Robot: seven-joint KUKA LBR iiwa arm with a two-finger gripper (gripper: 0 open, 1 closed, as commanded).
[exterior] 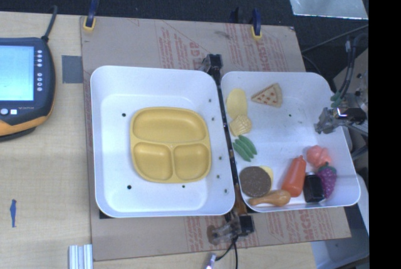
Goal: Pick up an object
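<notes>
1. Tool (pixel 327 121): grey metal, at the right edge of the right shallow white bin (pixel 294 130), over the bin's upper-right part. Too small and blurred to tell how it's set. Nothing visibly in it.
2. Left shallow white bin (pixel 113 136): holds one yellow plastic three-compartment tray (pixel 170 143), lying flat about centre.
3. Right bin, top: tan pizza-slice toy (pixel 267 96) near the back wall, well apart from the tool.
4. Right bin, left wall: pale yellow oval chip-like piece (pixel 236 102), a ridged yellow piece (pixel 240 125) just below it, then a green pea-pod toy (pixel 245 147) under that.
5. Right bin, front: dark brown round patty (pixel 255 180) with a yellow bit (pixel 267 172) showing at its upper-right edge; a tan drumstick-shaped toy (pixel 271 199) lies along the front wall just below the patty.
6. Right bin, front right: orange-red bottle-shaped toy (pixel 294 176) tilted, a small black block (pixel 312 189) just beside its base, a purple grape bunch (pixel 327 178) next to the block, a pink-orange rounded fruit toy (pixel 317 155) just above the grapes.
7. Closest pick candidates to the tool: the pink-orange fruit and the grapes, both below it along the right wall.
8. Both bins sit on a brown cardboard sheet (pixel 182 42) on the wooden tabletop (pixel 44 186). Blue clamps (pixel 91 13) hold the sheet's back edge.
9. Grey-and-orange teach pendant (pixel 22 86) on the tabletop, far left, screen lit.
</notes>
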